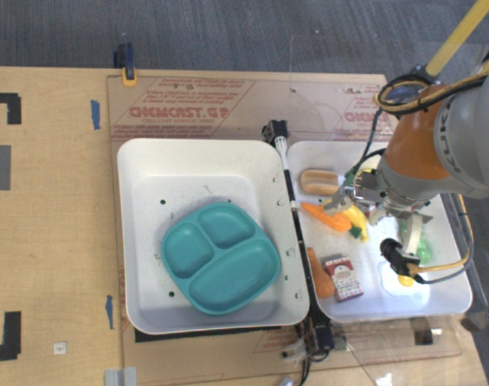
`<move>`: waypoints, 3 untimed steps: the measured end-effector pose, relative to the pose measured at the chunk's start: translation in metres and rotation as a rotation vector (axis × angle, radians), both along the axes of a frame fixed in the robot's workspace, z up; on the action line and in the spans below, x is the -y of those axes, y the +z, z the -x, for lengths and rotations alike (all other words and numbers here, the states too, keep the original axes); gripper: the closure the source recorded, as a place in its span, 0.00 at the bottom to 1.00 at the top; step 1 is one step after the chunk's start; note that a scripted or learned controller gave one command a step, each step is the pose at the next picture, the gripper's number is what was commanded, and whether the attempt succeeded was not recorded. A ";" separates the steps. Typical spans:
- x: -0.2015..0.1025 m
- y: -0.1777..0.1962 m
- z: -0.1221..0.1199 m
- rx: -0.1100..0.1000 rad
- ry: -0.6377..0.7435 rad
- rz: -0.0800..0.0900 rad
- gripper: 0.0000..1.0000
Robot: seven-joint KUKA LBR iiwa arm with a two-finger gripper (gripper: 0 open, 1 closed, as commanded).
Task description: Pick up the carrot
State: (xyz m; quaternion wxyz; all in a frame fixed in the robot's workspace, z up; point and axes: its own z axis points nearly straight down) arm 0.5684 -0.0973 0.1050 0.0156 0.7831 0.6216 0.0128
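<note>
The carrot (325,215), orange with a green tip, lies at a slant in the upper left part of the right bin (449,296). My gripper (347,202) hangs low right over the carrot's right half, beside a small yellow piece (354,215). The grey wrist with its orange band (413,155) stands above and to the right of it and hides part of the bin.
A hot dog bun (318,182) lies just behind the carrot. An orange stick (319,273) and a red packet (342,277) sit at the bin's front left, and a green piece (422,248) to the right. The left bin (140,175) holds a teal divided plate (220,257).
</note>
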 end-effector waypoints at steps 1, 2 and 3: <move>0.002 -0.016 -0.004 -0.025 -0.057 -0.005 0.00; -0.002 -0.015 0.047 -0.031 -0.408 -0.018 0.00; 0.014 -0.014 0.080 -0.017 -0.981 -0.034 0.00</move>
